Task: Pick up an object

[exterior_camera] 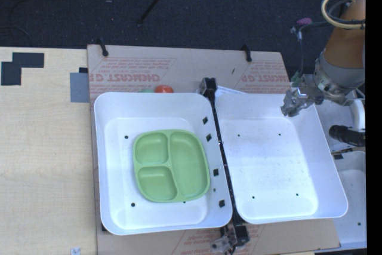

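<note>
Green divided plate (172, 165) lies flat, centre-left of frame, in the left bin (110, 128). The gripper (293, 101) hovers upper right over the right bin's (325, 188) rim, grip state impossible to tell. Best approach, I'd say: cross over and pinch the plate's raised edge.

A pale wooden bench (42, 158) is filling the left and lower part of the frame, carrying a brown cardboard sheet (179, 71) with red print. Two shallow white bins are sitting side by side on the cardboard: the left bin (113, 212) at lower centre, the right bin (310, 200) touching it toward the lower right. Dark patches (22, 65) are lying on the bench's upper left.
</note>
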Motion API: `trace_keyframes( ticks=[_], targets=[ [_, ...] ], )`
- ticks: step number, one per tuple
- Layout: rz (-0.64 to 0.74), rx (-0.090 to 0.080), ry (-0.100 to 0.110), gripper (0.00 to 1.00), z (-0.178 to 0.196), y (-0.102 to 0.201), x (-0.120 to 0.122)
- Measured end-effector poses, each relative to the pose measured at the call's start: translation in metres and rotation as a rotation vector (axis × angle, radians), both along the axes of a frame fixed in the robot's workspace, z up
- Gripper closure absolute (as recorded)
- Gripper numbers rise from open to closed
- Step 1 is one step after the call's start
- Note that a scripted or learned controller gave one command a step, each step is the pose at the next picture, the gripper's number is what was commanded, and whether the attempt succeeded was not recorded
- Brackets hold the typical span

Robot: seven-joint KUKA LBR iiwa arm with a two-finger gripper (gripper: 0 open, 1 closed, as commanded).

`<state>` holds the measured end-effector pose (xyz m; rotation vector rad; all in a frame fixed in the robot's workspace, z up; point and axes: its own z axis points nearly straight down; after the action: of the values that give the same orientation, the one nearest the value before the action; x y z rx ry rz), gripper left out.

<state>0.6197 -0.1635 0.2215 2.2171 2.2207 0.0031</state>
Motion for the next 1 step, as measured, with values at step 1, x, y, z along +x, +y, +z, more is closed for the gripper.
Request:
trace_keyframes(
  ticks=[1],
  targets=[
    [0.002, 0.001, 0.005, 1.00, 0.0021, 0.0000, 0.0002]
  ],
)
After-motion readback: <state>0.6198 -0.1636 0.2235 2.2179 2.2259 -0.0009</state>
